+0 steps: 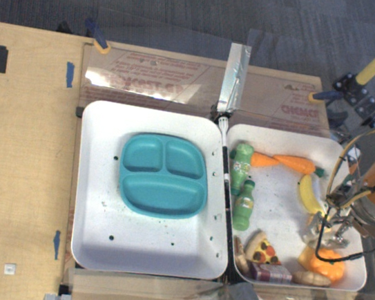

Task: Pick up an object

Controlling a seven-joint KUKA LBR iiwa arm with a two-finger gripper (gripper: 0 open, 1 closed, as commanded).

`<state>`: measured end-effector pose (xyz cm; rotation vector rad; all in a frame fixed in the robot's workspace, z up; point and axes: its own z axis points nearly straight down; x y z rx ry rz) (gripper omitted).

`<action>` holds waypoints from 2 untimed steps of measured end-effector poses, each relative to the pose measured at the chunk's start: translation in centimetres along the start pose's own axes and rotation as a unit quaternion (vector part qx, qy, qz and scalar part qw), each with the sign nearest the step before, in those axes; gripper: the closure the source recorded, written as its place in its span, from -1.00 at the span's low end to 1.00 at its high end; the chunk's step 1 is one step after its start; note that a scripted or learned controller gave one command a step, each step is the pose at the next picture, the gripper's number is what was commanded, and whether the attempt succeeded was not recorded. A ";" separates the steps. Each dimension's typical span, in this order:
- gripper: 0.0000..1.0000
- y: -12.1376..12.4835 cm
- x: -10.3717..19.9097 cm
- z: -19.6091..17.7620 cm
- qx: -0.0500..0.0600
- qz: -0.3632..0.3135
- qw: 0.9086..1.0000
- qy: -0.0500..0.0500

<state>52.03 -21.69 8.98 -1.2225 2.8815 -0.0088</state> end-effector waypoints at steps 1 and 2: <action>1.00 -1.8 -0.9 0.1 -0.001 0.162 0.987 0.001; 1.00 -2.4 -7.1 0.1 0.000 0.144 0.990 -0.001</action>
